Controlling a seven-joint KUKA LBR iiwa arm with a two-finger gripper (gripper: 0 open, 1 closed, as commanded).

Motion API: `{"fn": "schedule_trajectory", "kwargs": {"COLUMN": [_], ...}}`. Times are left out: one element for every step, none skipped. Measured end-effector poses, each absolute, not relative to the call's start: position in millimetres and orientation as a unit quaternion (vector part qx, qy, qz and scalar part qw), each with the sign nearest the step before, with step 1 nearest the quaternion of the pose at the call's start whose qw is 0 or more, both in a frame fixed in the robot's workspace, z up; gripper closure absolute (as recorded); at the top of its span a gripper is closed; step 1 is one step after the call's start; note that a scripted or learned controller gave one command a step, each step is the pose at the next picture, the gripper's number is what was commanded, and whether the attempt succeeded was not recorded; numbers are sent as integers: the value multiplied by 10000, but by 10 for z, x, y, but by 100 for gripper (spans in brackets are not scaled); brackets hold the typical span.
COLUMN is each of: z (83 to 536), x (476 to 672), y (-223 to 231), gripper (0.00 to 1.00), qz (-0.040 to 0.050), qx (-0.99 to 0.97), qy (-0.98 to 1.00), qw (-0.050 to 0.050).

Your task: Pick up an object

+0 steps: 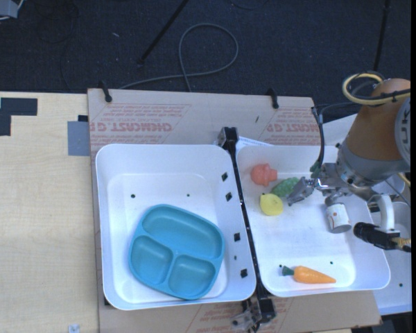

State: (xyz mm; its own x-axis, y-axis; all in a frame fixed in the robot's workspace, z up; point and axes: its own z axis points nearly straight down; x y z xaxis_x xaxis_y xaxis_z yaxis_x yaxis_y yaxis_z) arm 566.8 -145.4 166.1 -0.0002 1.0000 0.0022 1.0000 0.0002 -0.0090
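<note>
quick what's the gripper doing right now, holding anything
Two-finger gripper: beside the green leafy toy in the right white bin; open or shut cannot be told, nothing visibly held.

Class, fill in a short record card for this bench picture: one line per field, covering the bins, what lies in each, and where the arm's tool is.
left bin: white, shallow; holds a blue plastic divided tray
right bin: white, shallow; holds four toy items
upper items: pink toy, green leafy toy, yellow lemon-like toy
lower item: orange toy carrot, near the front wall
tool: over the right bin, beside the green leafy toy
tool grip: cannot be told
</note>
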Motion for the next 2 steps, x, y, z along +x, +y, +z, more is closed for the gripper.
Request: {"fn": "schedule_trajectory", "kwargs": {"z": [1022,864], "x": [5643,5637], "y": [-1393,-1381], "gripper": [0,0], "qz": [24,14], "qx": [-7072,-7077], "qy": [-7070,-7065], "qw": [44,25]}}
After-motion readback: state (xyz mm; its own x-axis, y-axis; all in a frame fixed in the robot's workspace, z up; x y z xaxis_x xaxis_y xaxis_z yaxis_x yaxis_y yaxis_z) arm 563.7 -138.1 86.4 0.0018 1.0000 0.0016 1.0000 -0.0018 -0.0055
